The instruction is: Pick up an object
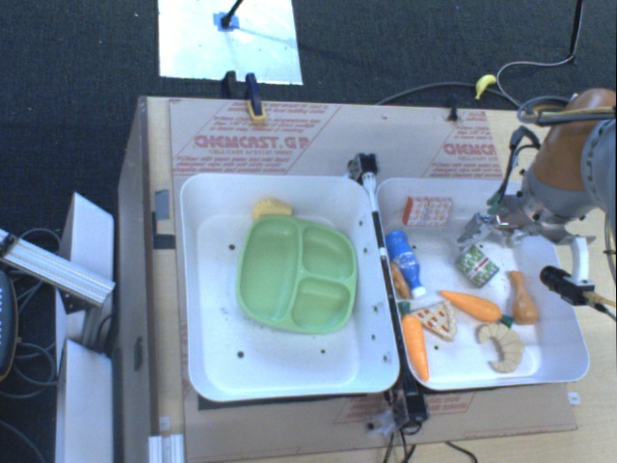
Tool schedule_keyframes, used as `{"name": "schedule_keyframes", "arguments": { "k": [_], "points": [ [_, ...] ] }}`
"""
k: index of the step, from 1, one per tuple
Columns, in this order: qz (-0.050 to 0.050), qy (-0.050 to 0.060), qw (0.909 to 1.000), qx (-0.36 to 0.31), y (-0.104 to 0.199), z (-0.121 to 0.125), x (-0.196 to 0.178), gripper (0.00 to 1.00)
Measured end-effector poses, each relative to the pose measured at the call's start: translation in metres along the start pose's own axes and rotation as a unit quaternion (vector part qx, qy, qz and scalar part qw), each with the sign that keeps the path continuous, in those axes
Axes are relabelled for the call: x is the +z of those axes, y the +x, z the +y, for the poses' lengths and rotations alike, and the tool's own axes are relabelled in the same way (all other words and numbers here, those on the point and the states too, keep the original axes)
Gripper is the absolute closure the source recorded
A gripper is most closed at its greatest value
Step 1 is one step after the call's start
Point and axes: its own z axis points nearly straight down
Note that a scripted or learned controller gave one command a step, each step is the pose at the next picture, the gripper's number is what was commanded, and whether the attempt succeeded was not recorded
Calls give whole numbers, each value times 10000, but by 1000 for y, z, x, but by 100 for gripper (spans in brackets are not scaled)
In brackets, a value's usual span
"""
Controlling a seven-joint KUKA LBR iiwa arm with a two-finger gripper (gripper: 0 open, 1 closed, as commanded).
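Counter (289, 128): carries two white bins side by side.
Arm (569, 162): reaches in from the right, over the upper part of the right bin.
Left bin (207, 355): green tray (294, 273) in the middle; yellow piece (272, 207) at its upper edge.
Right bin (564, 355): all the loose candidates lie here.
Candidates, large to small: two carrots (472, 305) (415, 345), blue bottle (405, 263), red box (427, 210), croissant (502, 343), drumstick (522, 299), pizza slice (441, 320), green carton (476, 265).
Pincer (492, 225): low, just above the green carton; cannot tell how wide it stands. Nothing visible between its tips.
Progress: judged at approach stage. No object lifted; grasp and lift remain. Green carton looks the likeliest target.
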Motion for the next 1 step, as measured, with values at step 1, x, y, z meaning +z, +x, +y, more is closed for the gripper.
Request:
{"name": "schedule_keyframes", "arguments": {
  "k": [1],
  "points": [
    [14,4,10000,-12,57,-43,0,0]
  ]
}}
